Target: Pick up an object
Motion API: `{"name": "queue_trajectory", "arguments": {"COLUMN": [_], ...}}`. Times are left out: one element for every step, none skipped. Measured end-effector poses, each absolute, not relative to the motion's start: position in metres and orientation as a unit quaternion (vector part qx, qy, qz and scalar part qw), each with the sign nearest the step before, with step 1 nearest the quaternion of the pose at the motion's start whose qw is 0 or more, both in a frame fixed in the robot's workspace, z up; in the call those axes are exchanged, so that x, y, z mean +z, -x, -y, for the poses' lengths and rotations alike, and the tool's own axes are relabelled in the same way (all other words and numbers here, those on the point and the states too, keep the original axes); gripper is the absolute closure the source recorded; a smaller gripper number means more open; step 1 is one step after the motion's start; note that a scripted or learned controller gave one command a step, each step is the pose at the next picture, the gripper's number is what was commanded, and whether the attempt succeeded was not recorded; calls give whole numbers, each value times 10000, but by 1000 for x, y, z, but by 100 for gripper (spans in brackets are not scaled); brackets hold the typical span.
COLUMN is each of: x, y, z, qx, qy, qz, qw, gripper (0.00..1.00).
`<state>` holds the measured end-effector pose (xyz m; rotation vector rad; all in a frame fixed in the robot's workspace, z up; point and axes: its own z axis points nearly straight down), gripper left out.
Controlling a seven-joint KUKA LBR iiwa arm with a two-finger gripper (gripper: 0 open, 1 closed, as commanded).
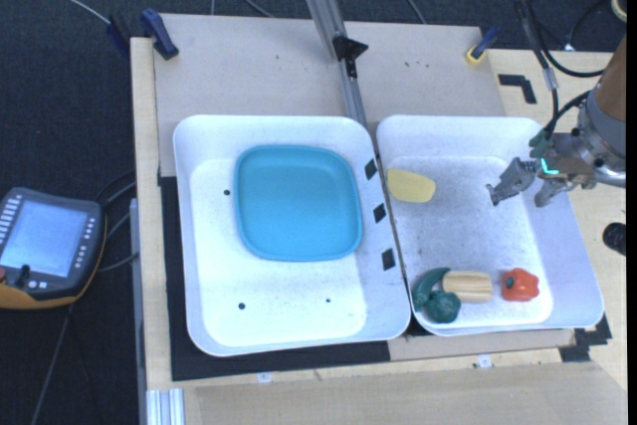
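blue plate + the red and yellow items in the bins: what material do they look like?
Blue plate: likely plastic, smooth matte, uniform colour with soft moulded rim. Red item: looks like glossy plastic toy food, saturated colour with a slight highlight. Yellow item: smooth pale surface, plastic or foam; too small to tell.

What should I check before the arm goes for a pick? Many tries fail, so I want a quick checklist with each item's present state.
1. Gripper carries nothing: ok, its fingers are spread with nothing between them.
2. Gripper over the right bin: ok, it hangs above the bin's upper right part.
3. Targets in that bin: ok, a yellow piece, a green pepper, a tan roll and a red tomato.
4. Free-standing target: ok, the yellow piece lies alone.
5. Bottom-row spacing: not ok, the pepper and roll touch, close to the wall.
6. Gripper height above the floor: cannot tell.
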<state>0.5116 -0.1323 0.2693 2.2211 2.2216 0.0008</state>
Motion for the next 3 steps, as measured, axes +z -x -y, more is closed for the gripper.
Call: {"name": "queue_trajectory", "arguments": {"x": [269, 222, 165], "y": [-512, -502, -501], "z": [132, 133, 124], "qx": [2, -10, -13], "qy": [-7070, -7072, -7068], "qz": [-7072, -7070, -7074], "qw": [0, -14, -19], "gripper": [0, 0, 0]}}
